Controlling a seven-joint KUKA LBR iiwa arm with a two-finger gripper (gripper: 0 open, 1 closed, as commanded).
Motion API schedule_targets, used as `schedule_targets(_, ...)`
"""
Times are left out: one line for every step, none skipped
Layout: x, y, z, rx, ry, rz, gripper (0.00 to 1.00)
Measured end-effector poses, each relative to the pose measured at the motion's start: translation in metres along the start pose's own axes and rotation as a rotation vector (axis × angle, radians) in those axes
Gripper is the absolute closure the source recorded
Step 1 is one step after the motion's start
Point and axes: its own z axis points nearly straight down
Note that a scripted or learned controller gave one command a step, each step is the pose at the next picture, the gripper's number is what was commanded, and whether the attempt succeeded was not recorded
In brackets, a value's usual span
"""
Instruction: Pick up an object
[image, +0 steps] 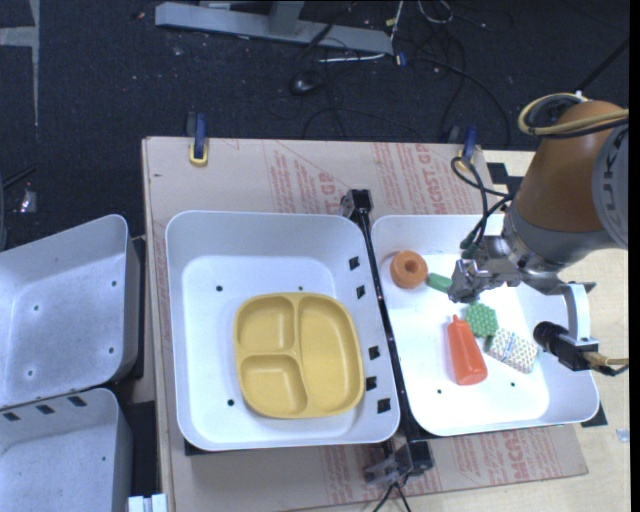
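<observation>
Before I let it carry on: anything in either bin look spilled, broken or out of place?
Nothing stands out. The yellow three-compartment plastic plate lies flat in the left white bin. In the right white bin, the orange ring, orange bottle, green dimpled block and white patterned packet lie loose and look intact. The gripper hangs above them.

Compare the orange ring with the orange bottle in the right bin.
The orange ring is small and round with a hole; the orange bottle is larger, long and tapered. The ring lies near the bin's upper left corner; the bottle lies lower, mid-bin, beside a green block. Both are orange and rest in the right bin.
</observation>
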Motion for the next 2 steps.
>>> schedule_targets(0.054,-0.015,0.004,0.008,0.003,-0.004,1.00)
schedule_targets(0.114,-0.013,0.006,0.006,0.003,-0.004,1.00)
